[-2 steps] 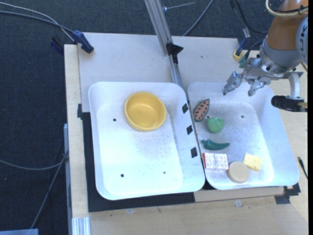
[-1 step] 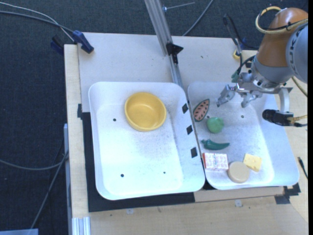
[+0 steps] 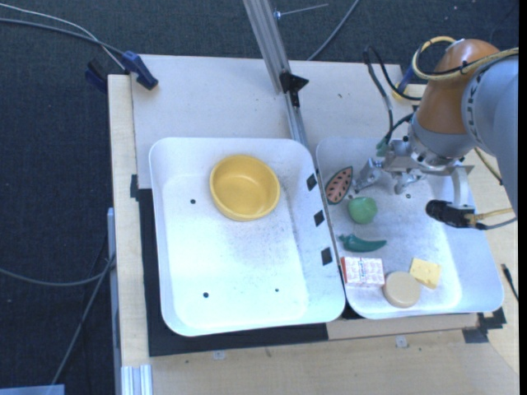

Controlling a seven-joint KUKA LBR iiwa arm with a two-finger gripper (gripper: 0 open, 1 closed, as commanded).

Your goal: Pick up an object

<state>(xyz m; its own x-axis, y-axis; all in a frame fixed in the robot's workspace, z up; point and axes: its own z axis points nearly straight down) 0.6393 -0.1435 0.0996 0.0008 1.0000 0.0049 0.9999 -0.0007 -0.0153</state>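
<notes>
nearest the camera, along the front of the right bin [image 3: 478, 290], lay a round tan disc [image 3: 401, 290], with a yellow cheese wedge [image 3: 426, 272] just beside it toward the right and a small red-and-white packet [image 3: 362, 270] close on its left. a little farther back a dark green pepper [image 3: 363, 243] rested on the speckled floor of that bin, and behind it sat a green ball [image 3: 362, 210]. beyond the ball, against the bin's left wall, a reddish-brown leaf-shaped piece [image 3: 338, 184] stood tilted. the gripper [image 3: 384, 177] hung over the back part of the right bin, just above and to the right of the green ball; its fingers appeared apart, with nothing seen between them. the grey arm [image 3: 494, 97] with its orange band [image 3: 451, 89] came in from the right behind it. in the left bin [image 3: 189, 303] a yellow bowl [image 3: 244, 187] sat upright toward the back. farthest off, a blue clamp [image 3: 140, 68] gripped the bench's [image 3: 206, 97] back-left corner and a metal pole [image 3: 268, 31] slanted up from between the bins.
</notes>
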